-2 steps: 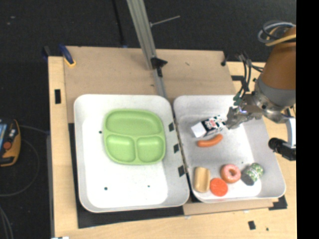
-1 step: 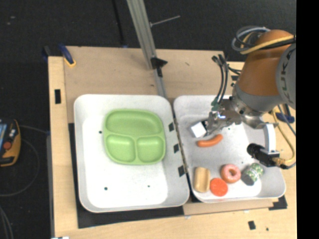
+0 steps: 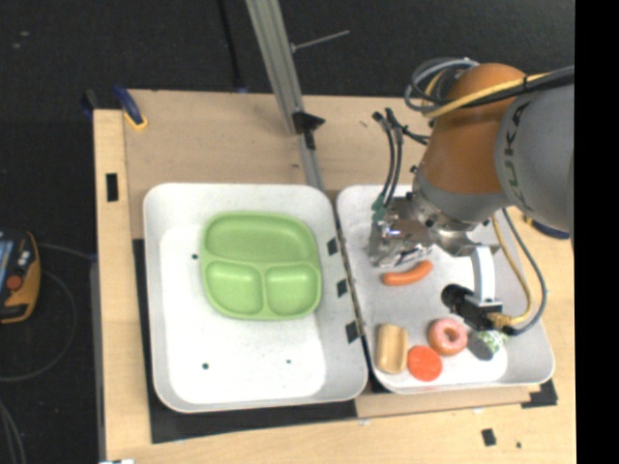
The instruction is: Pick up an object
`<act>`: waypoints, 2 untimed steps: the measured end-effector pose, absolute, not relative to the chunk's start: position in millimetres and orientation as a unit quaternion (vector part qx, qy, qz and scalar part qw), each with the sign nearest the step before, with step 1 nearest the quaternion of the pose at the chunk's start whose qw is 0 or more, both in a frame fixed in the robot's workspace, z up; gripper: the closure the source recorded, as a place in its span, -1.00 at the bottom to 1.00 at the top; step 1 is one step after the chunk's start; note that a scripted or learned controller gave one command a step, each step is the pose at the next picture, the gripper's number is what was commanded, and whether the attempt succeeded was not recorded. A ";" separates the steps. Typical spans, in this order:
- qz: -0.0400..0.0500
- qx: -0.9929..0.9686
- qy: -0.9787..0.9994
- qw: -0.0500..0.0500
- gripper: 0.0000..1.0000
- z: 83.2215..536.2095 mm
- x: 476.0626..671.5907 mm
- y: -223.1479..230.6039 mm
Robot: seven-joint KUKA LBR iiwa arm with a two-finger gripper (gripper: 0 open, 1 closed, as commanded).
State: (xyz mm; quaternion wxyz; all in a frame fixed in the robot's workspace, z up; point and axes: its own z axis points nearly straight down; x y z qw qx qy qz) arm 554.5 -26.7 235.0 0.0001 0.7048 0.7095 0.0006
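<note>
Going for the hot dog in the right bin.

The hot dog (image 3: 406,275) lies just below my hand (image 3: 395,249); I cannot tell its spread. I should drop straight down, straddle it across its width, avoiding the donut (image 3: 448,334) nearby.

The left white bin (image 3: 174,288) has lots of bare floor around the green plastic plate with three sections (image 3: 261,264), mostly below and to its left. The right white bin (image 3: 527,370) is crowded. The big grey and orange arm (image 3: 484,143) covers its top part. An orange sausage (image 3: 406,275), a pink donut (image 3: 448,334), a red round toy (image 3: 424,363) and a tan bread-like block (image 3: 390,348) lie close together, with small gaps between them.
</note>
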 end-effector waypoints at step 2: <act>0.001 0.704 0.710 -0.001 1.00 237.7 528.6 80.8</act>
